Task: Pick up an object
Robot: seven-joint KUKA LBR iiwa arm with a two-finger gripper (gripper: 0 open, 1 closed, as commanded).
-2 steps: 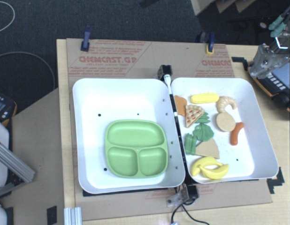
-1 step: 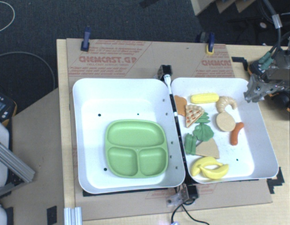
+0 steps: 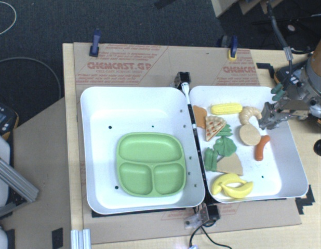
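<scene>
The right bin (image 3: 285, 183) holds several toy foods: a yellow corn cob (image 3: 226, 108), a waffle-patterned pizza slice (image 3: 214, 126), an orange wedge (image 3: 200, 116), green leafy pieces (image 3: 222, 148), a tan slice (image 3: 230, 164), a yellow banana (image 3: 232, 185), a round beige cookie (image 3: 249, 135), a tan croissant-like piece (image 3: 248, 114) and a red sausage (image 3: 261, 147). My gripper (image 3: 268, 120) hangs over the bin's right side, just right of the cookie and croissant piece. Nothing shows between its fingers.
The left bin (image 3: 98, 113) contains a green three-compartment plate (image 3: 150, 163). A black divider clip (image 3: 183, 80) sits between the bins at the back. Blue and yellow clamps (image 3: 94, 44) hold the cardboard-covered bench (image 3: 119, 64). Cables lie at the front edge.
</scene>
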